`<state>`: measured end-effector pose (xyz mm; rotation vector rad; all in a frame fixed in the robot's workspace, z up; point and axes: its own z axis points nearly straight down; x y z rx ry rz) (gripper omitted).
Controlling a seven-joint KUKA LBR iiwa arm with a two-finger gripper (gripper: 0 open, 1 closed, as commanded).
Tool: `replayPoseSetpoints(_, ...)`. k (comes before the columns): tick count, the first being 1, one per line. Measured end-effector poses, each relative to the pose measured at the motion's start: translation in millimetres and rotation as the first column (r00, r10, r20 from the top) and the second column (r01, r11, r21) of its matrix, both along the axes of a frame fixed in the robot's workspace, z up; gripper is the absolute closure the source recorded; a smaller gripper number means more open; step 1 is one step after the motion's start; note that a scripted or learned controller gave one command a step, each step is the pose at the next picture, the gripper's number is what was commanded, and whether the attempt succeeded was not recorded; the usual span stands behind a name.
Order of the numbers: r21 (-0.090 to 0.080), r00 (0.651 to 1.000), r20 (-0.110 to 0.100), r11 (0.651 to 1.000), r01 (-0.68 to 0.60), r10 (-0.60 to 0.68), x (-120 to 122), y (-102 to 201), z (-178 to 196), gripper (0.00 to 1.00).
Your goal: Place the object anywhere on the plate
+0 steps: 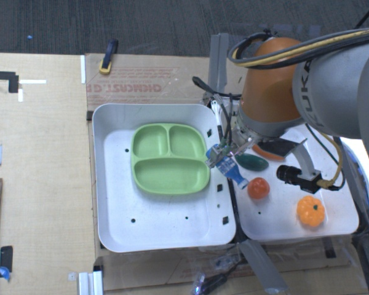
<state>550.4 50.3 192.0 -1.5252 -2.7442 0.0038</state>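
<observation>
A light green divided plate (pixel 170 158) lies in the left white bin (pixel 111 214). My gripper (pixel 222 155) hangs over the wall between the two bins, just off the plate's right edge. It is shut on a small blue object (pixel 234 171), which sticks out below the fingers toward the right bin. The grey arm with its orange band covers the upper part of the right bin.
The right bin (pixel 277 226) holds a dark green object (pixel 253 161) close to the gripper, a red tomato-like ball (pixel 258 188) and an orange fruit (pixel 310 212). A yellow-and-blue clamp (pixel 108 56) lies on the cardboard behind the left bin.
</observation>
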Motion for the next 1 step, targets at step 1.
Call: replayPoseSetpoints(1,0.000,1.000,0.000,1.000,0.001,-0.001,0.0,-0.3,0.0,0.00)
